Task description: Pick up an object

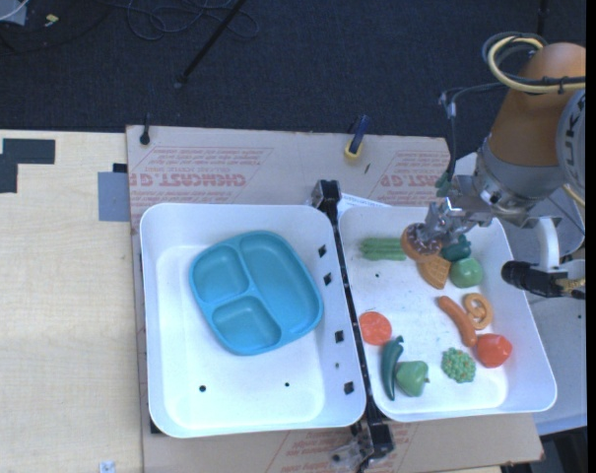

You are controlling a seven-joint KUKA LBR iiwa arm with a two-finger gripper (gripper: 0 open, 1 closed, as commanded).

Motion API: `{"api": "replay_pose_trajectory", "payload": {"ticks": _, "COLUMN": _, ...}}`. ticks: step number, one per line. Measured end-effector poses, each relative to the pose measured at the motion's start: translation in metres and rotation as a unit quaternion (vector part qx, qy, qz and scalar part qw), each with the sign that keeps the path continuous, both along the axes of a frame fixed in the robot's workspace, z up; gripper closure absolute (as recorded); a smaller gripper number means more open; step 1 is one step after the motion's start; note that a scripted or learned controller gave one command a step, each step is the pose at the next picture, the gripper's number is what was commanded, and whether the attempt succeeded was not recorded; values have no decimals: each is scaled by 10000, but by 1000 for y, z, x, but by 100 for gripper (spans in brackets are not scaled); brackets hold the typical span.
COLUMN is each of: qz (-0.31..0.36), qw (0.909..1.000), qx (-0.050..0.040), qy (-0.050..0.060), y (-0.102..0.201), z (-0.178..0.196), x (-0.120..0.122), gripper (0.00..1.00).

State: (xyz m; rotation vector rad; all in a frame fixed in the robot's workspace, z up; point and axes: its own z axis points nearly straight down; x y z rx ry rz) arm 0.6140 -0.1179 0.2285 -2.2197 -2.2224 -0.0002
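Observation:
My gripper point(441, 229) hangs low over the far part of the right bin point(534, 363). It is right above a brown piece point(413, 240) and an orange wedge point(435, 270), with a teal piece point(459, 251) and a round green fruit point(466, 273) just to its right. A green bean pod point(381, 248) lies to its left. Whether anything sits in the gripper is hidden by the wrist.
Nearer the front of the right bin lie an orange curled piece point(467, 313), a red tomato point(493, 350), broccoli point(458, 366), a green pepper point(412, 377), a dark green chili point(390, 353) and a red slice point(374, 328). The left bin point(169, 382) holds a blue divided plate point(253, 292).

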Motion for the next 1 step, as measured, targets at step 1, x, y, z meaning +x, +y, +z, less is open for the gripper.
{"api": "replay_pose_trajectory", "payload": {"ticks": 1, "qz": 11, "qw": 10000, "qx": 11, "qy": 21, "y": 48, "z": 9, "x": -21, "gripper": 100}}
